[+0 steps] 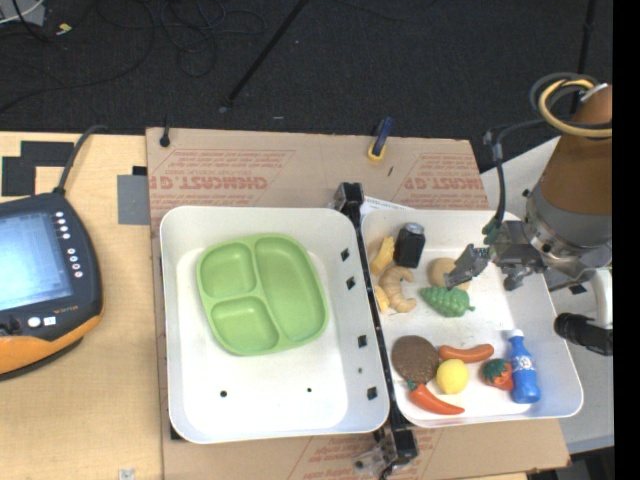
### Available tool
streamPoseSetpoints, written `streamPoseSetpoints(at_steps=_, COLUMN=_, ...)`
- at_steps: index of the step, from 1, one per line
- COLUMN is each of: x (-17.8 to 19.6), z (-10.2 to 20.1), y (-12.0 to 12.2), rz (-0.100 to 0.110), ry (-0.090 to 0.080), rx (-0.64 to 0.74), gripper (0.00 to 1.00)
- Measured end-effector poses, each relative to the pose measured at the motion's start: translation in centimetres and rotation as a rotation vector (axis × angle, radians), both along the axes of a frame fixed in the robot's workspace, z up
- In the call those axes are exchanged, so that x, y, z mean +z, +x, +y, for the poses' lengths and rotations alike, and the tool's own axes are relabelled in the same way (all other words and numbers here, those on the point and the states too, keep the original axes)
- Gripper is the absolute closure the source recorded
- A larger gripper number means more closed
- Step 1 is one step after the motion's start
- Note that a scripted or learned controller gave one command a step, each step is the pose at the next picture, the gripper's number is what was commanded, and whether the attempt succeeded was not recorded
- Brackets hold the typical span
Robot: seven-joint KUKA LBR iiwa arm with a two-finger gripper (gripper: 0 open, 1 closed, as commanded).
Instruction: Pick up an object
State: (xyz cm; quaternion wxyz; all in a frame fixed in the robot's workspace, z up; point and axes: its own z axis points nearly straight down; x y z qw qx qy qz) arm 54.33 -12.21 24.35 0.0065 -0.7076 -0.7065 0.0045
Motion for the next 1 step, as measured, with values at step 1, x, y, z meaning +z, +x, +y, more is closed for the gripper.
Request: streamPoseSetpoints(at_steps=1, x=0.61, z=-0.02, y=0.22, rz=-0.011, ry=-0.002, rx=0.002, gripper=0.0)
